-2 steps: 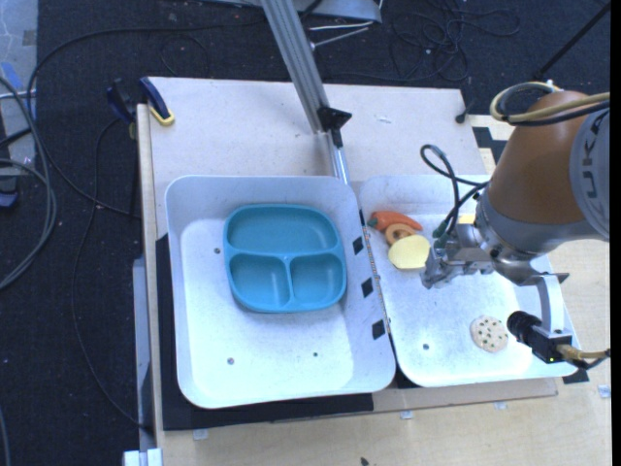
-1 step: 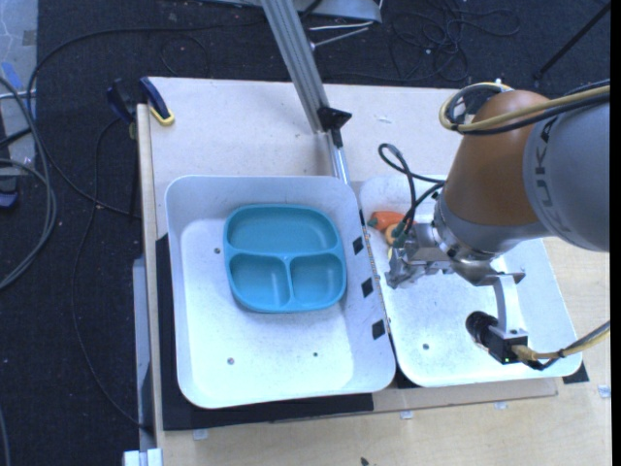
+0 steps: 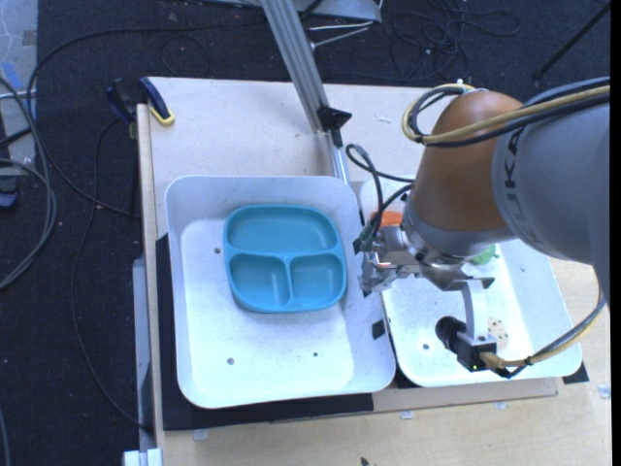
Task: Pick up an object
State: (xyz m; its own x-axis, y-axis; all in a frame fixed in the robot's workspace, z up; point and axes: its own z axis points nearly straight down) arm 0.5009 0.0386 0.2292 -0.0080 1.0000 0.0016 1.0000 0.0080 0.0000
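Where the arm reaches in from the right, positioned low over the right bin, with the tool near the dividing edge between bins; finger state impossible to tell from this angle. Blue three-compartment plate lying flat in the upper half of the left bin, just left of the tool. Small orange item and green item partly hidden beneath the wrist. Both bins resting on the tabletop.
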